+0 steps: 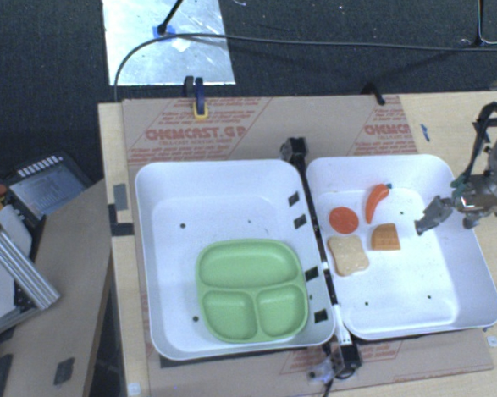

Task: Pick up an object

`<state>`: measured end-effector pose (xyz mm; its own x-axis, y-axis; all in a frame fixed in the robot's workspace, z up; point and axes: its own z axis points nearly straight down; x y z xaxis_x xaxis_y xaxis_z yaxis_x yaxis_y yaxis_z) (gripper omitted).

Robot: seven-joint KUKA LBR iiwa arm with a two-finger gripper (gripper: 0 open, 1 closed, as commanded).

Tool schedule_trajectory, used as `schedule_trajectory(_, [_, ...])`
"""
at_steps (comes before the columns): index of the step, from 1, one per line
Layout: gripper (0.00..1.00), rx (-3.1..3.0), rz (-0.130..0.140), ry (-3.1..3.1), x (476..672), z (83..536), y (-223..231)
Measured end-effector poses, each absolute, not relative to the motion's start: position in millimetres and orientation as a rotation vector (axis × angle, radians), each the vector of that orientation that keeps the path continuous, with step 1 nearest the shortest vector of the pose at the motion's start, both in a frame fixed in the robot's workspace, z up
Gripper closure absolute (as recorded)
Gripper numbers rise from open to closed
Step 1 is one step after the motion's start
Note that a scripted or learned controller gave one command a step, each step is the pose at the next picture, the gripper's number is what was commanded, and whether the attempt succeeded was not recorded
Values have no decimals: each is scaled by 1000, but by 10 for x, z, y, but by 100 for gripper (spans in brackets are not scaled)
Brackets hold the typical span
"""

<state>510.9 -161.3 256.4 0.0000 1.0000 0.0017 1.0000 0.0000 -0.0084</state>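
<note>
The orange block (385, 238) is found in the right bin (426, 312), beside the carrot (376, 201) and red disc (344, 220) — just left of the gripper (426, 219), which is carried empty; its spread cannot be told. A short leftward reach is judged necessary.

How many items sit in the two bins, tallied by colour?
Green: 1, the divided plate in the left bin
Red-orange: 1, the round tomato-like slice
Orange with green tip: 1, the carrot
Orange-tan: 1, the small wedge
Beige: 1, the bread slice
The last four lie in the right bin.
Total: 5
</note>
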Motion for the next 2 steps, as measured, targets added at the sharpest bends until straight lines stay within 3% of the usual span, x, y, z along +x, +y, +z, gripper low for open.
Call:
schedule_trajectory(1, [0, -2219, -1, -2226, 5130, 2616, -1610])
schedule_trajectory(2, [0, -2218, 1, -2223, 5102, 2151, -1523])
